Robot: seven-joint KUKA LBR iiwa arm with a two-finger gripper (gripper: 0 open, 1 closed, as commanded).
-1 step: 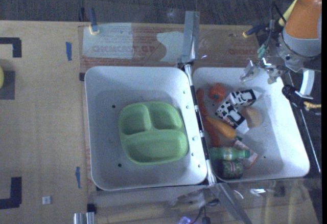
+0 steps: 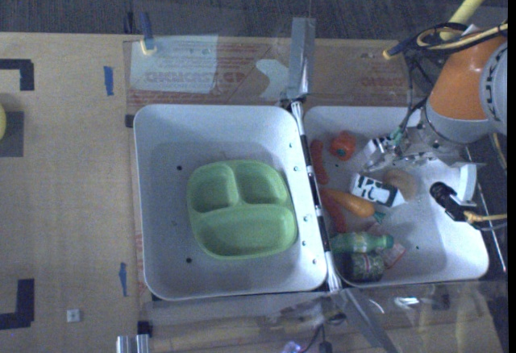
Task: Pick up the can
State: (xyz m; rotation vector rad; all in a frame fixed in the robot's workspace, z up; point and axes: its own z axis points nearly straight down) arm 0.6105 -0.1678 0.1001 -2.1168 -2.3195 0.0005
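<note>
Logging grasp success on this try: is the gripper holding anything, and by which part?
Cannot tell. The gripper hangs over the right bin; its fingers are too blurred to read. The can lies at the bin's near edge, apart from it.

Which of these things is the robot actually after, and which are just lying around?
For the job:
can, low in the right bin
gripper, above that bin

Lying about:
green divided plate in the left bin
carrot
green bottle
</note>
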